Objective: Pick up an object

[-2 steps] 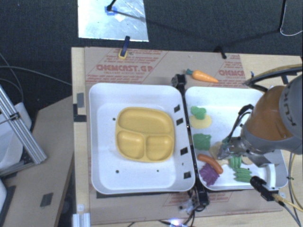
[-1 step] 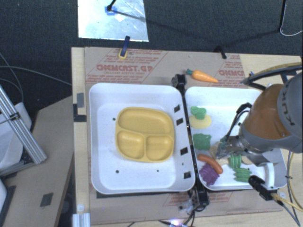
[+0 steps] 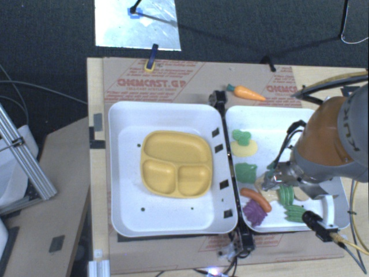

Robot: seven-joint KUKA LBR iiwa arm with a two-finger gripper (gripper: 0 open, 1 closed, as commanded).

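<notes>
Gripper [image 3: 272, 180] is low in the right bin [image 3: 271, 120], just right of the sausage [image 3: 256, 198]; fingers too blurred to tell. Green toys [image 3: 245, 172] sit above the sausage, purple one [image 3: 254, 212] below.

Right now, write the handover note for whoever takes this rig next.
Gripper: low inside the right bin, among the toy food; whether it has anything is not visible.
Right bin: a green piece on a pale yellow piece near the top, a green piece mid-bin, a red-orange sausage shape, a purple piece, and green pieces at the bottom by the gripper.
Left bin: a yellow divided plate.
An orange carrot lies on the cardboard outside the bins.
Done: arm is down at the objects.
Left: confirm a grasp and lift one object.
</notes>
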